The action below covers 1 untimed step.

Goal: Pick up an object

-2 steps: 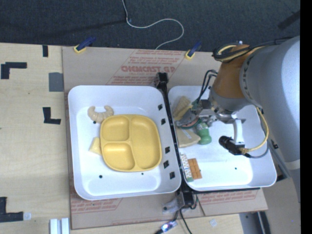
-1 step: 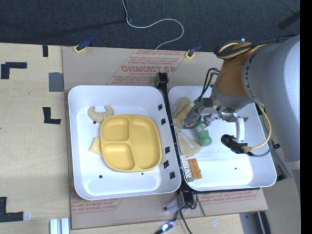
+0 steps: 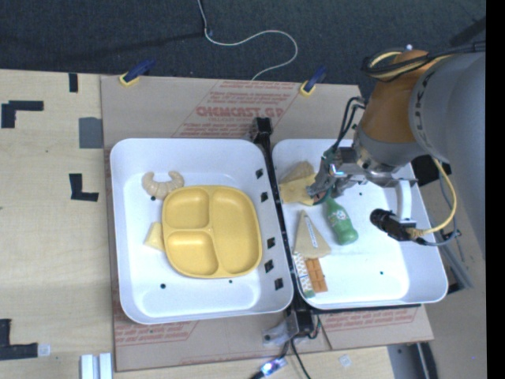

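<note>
My gripper (image 3: 326, 183) hangs low over the upper left part of the right bin (image 3: 414, 289). It sits between a pale yellow chunk (image 3: 295, 183) to its left and the top of a green bottle (image 3: 342, 224) just below it. The bottle lies flat, pointing toward the gripper. A tan wedge (image 3: 311, 238) lies left of the bottle, and an orange-brown bar (image 3: 312, 275) rests below the wedge against the bin's left wall. Nothing can be seen held in the gripper.
The left bin (image 3: 132, 287) holds a yellow divided plate (image 3: 211, 230), a beige curved piece (image 3: 162, 183) above it and a yellow slice (image 3: 153, 235) tucked at its left. The arm's orange band (image 3: 390, 109) and a black cable unit (image 3: 392, 223) stand over the right bin.
</note>
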Each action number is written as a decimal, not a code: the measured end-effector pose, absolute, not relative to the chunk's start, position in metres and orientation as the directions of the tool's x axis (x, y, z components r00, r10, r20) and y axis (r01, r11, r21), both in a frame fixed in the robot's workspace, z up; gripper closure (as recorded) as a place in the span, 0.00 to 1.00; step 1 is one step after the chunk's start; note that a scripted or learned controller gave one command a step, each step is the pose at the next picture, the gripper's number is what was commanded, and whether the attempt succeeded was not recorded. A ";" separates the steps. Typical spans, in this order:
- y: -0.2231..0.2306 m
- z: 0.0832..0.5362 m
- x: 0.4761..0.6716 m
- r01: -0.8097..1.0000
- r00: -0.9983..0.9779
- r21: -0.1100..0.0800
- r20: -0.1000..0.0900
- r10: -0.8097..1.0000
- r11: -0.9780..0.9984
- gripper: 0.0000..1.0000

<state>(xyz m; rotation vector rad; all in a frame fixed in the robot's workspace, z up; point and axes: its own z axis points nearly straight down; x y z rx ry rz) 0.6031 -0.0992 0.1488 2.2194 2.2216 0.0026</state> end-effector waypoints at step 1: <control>-0.107 0.194 0.603 1.000 0.000 0.002 0.000 1.000 0.000 1.00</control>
